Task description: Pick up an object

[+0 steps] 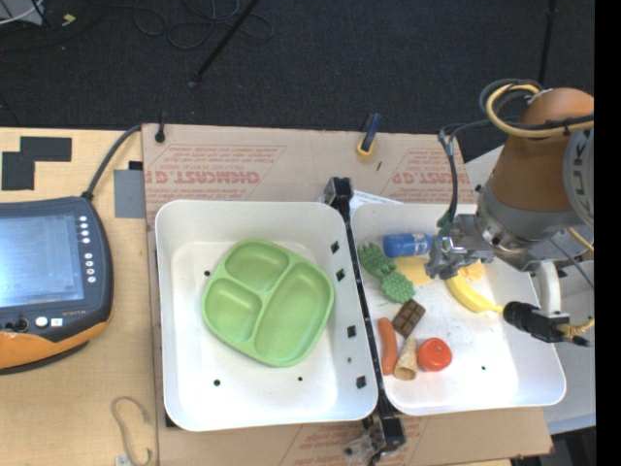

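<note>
Two white bins (175, 260) sat on the bench. Whether the gripper (448, 258) was open or shut could not be told; it hung low in the right bin beside a banana (475, 295), near a blue bottle (403, 245), chocolate (408, 316) and carrot (388, 346). A green plate (269, 302) lay in the left bin.

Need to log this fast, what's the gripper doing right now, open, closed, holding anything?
Gripper: over the right bin near the banana; open or closed cannot be told.

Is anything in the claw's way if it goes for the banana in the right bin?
Nothing visible blocks it. The claw hangs just left of the banana, over the right bin. The blue bottle and green toy lie further left, clear of that path.
</note>
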